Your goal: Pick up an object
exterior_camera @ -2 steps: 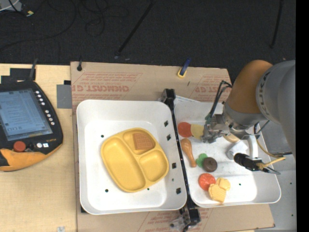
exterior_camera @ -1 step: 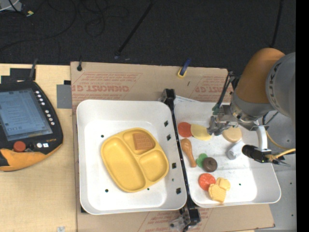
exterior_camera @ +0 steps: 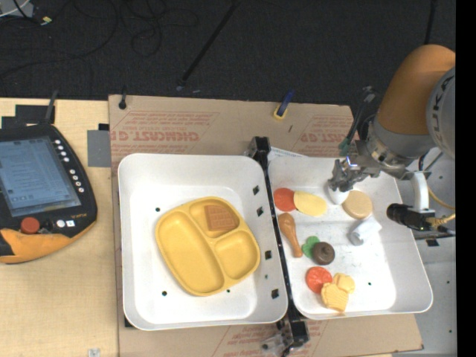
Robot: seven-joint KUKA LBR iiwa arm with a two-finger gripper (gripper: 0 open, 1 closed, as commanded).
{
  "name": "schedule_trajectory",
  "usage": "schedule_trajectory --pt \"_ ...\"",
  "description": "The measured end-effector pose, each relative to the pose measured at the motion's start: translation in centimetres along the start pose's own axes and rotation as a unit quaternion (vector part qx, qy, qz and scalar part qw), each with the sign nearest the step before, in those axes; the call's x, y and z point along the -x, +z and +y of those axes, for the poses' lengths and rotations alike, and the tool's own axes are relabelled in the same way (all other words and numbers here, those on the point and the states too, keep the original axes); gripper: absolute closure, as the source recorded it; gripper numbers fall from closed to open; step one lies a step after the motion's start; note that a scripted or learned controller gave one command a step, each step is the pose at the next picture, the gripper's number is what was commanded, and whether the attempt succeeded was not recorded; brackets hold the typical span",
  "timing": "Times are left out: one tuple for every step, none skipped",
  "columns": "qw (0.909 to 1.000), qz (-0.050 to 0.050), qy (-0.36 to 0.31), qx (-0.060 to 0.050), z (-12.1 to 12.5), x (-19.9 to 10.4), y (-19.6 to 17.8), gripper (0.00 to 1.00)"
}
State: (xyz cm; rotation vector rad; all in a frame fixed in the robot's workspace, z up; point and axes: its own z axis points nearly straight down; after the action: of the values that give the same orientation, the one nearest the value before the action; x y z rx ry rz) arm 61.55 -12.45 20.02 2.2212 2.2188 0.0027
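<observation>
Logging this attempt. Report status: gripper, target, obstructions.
Gripper low over right bin, at its far edge. Nearest: tan round piece, yellow oval piece. Nothing seen held.

Robotics lab bench, not a kitchen: a teach pendant (exterior_camera: pixel 41 192) lies well off to the gripper's (exterior_camera: pixel 343 178) far side, and loose cables (exterior_camera: pixel 111 13) trail over black cloth behind. Two white bins (exterior_camera: pixel 141 177) sit on taped-down cardboard (exterior_camera: pixel 223 129), toy plastic food (exterior_camera: pixel 311 204) just beside the fingers.

Small toy foods (exterior_camera: pixel 311 203) lie scattered in the right bin (exterior_camera: pixel 405 281)
</observation>
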Motion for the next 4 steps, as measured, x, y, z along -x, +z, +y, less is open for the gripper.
schedule_trajectory --pt "1.0000 0.000 0.000 0.000 0.0 0.2 -2.9 1.00" --pt "1.0000 0.001 -0.002 -0.003 -0.9 -4.0 -2.5 1.00" --pt "1.0000 0.001 -0.002 -0.003 -2.6 -9.1 -3.2 1.00" --pt "1.0000 0.001 -0.003 -0.002 -2.7 -14.0 -3.8 1.00"
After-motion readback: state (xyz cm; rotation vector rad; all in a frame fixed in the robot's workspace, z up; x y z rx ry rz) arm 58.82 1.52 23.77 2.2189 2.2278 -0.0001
